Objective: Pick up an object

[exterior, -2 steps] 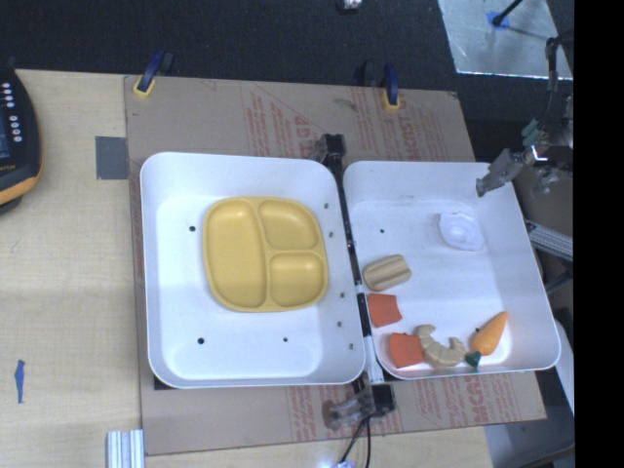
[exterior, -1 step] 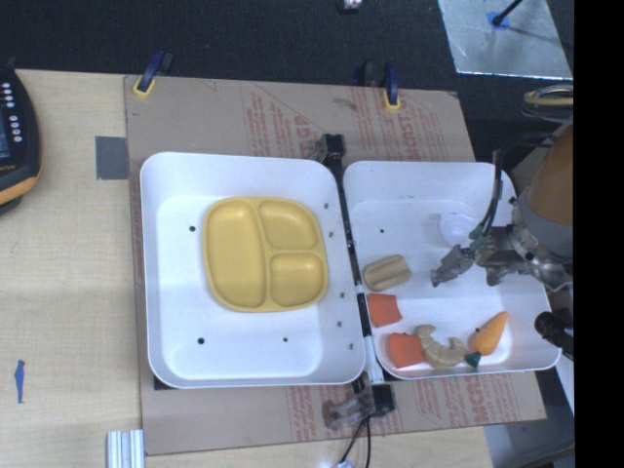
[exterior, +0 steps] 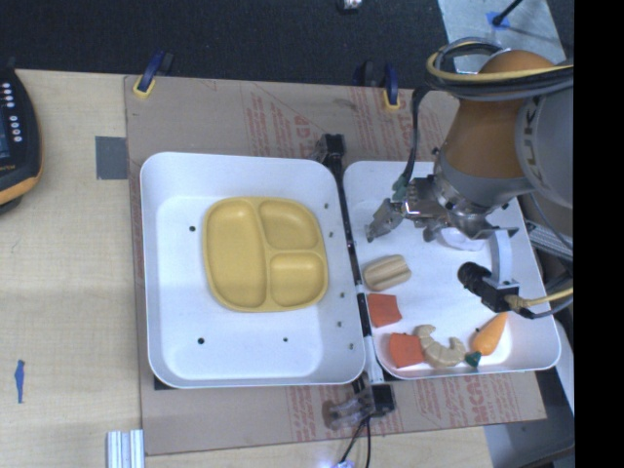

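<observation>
My gripper (exterior: 388,217) hangs over the upper left part of the right bin (exterior: 375,178), open, with nothing between its fingers. Just below it lies a beige bread roll (exterior: 385,272), apart from the fingertips. Further down sit a red block (exterior: 384,309) and a second orange-red block (exterior: 405,349). Beside that second block a pale curved piece (exterior: 441,347) lies along the bin's front edge. An orange carrot (exterior: 490,332) lies at the front right corner.
The left bin (exterior: 166,261) holds a yellow divided plate (exterior: 263,253) in its middle. The arm's grey and orange body (exterior: 497,125) covers the right bin's upper right. A dark controller (exterior: 15,135) lies at the bench's left edge.
</observation>
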`<state>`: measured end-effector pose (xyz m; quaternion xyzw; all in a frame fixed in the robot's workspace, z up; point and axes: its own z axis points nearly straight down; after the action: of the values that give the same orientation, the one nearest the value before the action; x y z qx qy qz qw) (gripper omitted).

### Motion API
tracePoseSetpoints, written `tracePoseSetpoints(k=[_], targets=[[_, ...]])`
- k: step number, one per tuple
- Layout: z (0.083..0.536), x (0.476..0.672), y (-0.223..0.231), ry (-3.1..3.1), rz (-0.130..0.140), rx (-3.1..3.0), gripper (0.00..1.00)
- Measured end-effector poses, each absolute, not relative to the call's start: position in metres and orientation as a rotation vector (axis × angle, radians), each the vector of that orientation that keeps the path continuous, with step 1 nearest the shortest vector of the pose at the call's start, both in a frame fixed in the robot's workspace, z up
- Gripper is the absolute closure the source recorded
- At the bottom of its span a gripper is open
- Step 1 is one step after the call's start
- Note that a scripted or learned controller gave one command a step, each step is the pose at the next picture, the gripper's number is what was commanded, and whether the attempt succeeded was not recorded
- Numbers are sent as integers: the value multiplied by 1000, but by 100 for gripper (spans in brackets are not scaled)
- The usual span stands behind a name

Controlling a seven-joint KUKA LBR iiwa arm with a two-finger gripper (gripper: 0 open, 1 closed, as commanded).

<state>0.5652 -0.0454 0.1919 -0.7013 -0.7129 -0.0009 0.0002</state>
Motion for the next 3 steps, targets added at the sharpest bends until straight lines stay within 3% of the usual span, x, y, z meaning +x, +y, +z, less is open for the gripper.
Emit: tracePoseSetpoints(k=[1,2,3], targets=[[191,472,-39,-2216,12,-2212,0],[139,517,-136,-2217,9,-2227,0],[91,610,-108,-2234,-4,-2214,0]])
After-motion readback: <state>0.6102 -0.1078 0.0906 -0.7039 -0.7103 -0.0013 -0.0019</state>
